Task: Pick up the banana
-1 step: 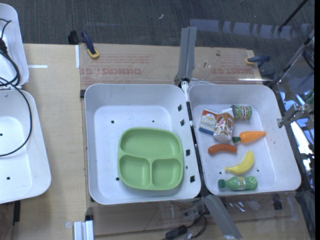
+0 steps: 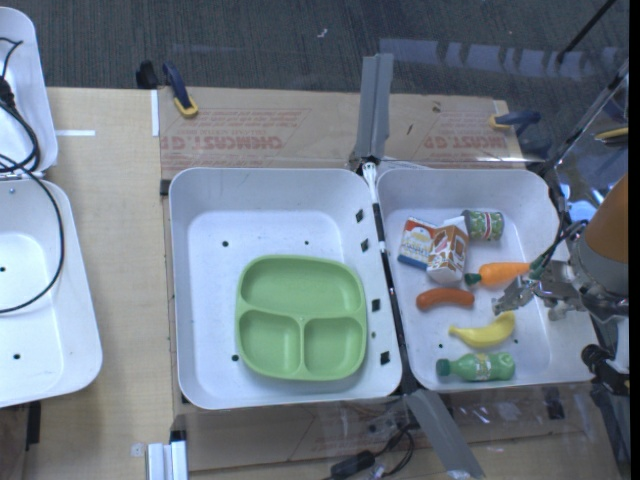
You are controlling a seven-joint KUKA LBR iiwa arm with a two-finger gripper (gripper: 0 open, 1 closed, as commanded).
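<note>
Currently on approach: metal two-finger gripper (image 2: pixel 527 295) hovers just above curved yellow plastic banana (image 2: pixel 483 333), fingers apart, nothing held. Next: descend, straddle, close.

Arm (image 2: pixel 610 258) cut by right edge; pincer (image 2: pixel 530 293) perhaps blurred.

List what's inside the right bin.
The right bin holds a carton, can, carrot, sausage, banana and green bottle. The claw hides some floor by the right wall.
</note>
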